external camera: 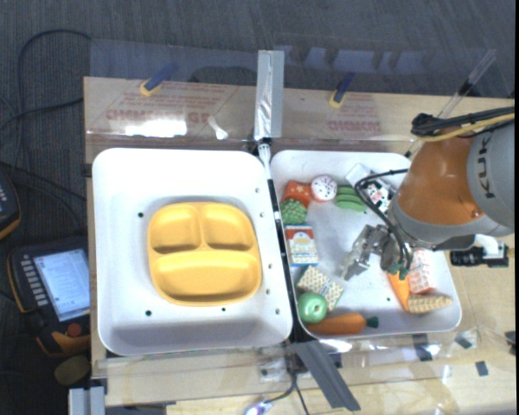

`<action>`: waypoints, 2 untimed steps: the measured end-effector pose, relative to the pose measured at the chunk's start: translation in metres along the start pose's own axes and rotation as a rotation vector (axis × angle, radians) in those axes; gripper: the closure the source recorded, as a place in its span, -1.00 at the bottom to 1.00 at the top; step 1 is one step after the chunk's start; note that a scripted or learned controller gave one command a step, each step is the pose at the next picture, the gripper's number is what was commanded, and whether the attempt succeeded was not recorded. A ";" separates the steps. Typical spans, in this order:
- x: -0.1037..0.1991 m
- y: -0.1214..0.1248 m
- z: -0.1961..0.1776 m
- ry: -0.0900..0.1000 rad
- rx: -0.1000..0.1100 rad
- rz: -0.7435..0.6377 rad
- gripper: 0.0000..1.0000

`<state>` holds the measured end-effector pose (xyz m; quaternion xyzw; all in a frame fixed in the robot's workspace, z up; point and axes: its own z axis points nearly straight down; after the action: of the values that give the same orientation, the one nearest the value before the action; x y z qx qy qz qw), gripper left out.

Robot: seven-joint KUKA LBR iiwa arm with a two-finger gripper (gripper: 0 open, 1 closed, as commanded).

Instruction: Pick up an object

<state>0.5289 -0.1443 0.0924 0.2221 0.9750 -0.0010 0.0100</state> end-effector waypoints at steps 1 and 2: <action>-0.093 -0.025 0.003 0.001 0.000 0.244 1.00; -0.091 -0.026 0.005 0.007 0.003 0.244 -1.00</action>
<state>0.6001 -0.2071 0.0896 0.3390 0.9408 -0.0005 0.0064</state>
